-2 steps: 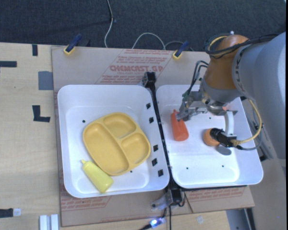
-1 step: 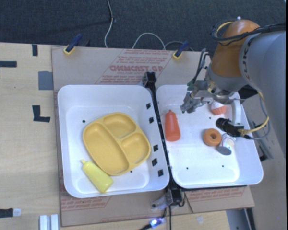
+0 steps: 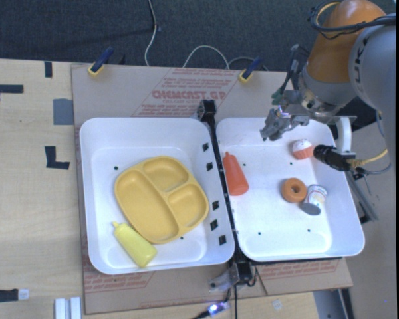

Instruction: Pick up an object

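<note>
One fixed camera above the bench, looking down at a slant.

It sits high enough to take in both white bins whole, the left bin (image 3: 93, 178) and the right bin (image 3: 332, 238) side by side at mid-frame, with the cardboard sheet (image 3: 186, 95) under them and dark floor (image 3: 66, 12) along the top edge. The arm (image 3: 346, 45) enters from the right, near the upper corner.

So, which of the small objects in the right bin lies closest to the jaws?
The small white and orange cupcake-like toy, just right of the gripper. The brown ring-shaped doughnut and the orange carrot-shaped piece lie lower in the bin.
</note>
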`<state>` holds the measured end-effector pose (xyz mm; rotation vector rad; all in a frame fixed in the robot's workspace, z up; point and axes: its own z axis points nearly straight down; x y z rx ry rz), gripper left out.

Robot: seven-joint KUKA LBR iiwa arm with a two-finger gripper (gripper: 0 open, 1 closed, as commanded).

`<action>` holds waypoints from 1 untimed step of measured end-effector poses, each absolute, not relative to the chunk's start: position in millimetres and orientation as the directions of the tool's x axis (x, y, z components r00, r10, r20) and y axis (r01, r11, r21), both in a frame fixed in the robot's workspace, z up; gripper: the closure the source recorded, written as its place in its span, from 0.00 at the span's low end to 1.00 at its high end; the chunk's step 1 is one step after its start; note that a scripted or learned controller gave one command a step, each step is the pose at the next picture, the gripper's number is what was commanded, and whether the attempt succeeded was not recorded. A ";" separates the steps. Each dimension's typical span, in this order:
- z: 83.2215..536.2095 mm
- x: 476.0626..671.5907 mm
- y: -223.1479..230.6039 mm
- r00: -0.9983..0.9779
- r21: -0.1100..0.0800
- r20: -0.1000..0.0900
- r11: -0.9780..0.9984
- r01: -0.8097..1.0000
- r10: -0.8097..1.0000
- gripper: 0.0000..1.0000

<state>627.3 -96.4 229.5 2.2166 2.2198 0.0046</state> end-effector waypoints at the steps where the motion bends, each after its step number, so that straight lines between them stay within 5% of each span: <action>1: 282.9 628.3 -96.3 -0.001 0.005 -0.001 0.001 1.000 1.000 1.00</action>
